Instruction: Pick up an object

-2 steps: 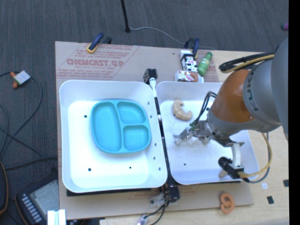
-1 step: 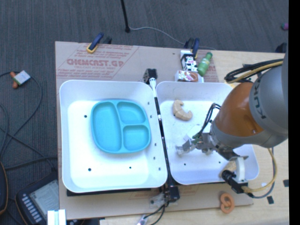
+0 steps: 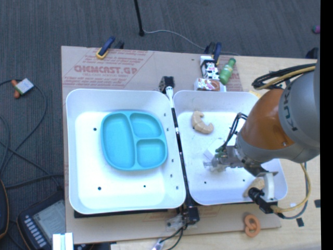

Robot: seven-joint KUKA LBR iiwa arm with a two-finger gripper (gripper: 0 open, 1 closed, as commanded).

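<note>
The gripper [image 3: 214, 160] is low over the floor of the right bin [image 3: 229, 191], near its middle, reaching in from three o'clock. The nearest candidate, a tan curved piece [image 3: 202, 123], lies in the same bin at about eleven o'clock from the gripper, near but apart, its long axis running roughly from ten to four o'clock. Whether the gripper is spread or closed I cannot tell; nothing is visibly between its tips. A blue divided plate [image 3: 134, 140] sits in the left bin [image 3: 83, 191]

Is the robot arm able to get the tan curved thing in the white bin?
Probably yes. The tan curved piece lies alone on the right bin's floor, nothing covering it, and the gripper is nearby.
</note>
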